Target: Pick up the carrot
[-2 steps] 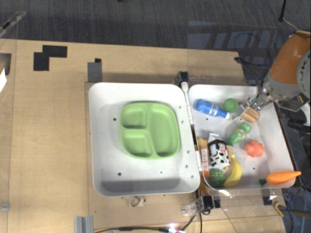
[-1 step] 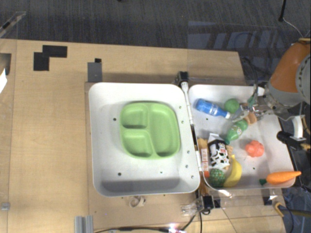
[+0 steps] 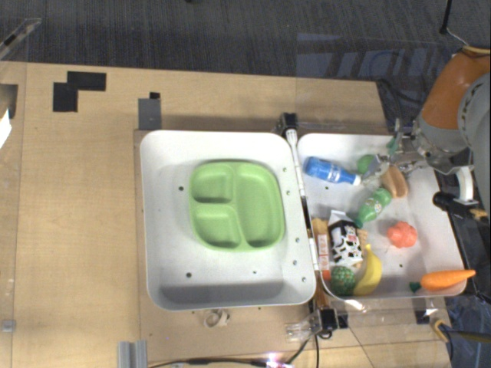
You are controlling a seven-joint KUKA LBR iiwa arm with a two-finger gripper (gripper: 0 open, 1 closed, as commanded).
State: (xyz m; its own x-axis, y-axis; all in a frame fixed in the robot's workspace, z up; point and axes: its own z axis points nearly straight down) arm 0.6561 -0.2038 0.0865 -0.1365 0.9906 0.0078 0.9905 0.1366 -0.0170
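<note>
Carrot (image 3: 447, 280) lies at the near right corner of the right bin (image 3: 430, 232), w/ nothing on it; tomato (image 3: 402, 235) just beyond. My gripper (image 3: 400, 150) hangs at the bin's far edge by the bread roll (image 3: 394, 182), can't tell if jaws open or shut. Step: approach. Next: cross to near corner, line up w/ carrot, drop.

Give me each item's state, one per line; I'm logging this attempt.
carrot: lying flat at the right bin's near right corner, not gripped.
blue bottle: on its side.
green bottle: on its side.
banana: lying flat.
green tray: upright in the left bin.
gripper: above the right bin's far side.
</note>
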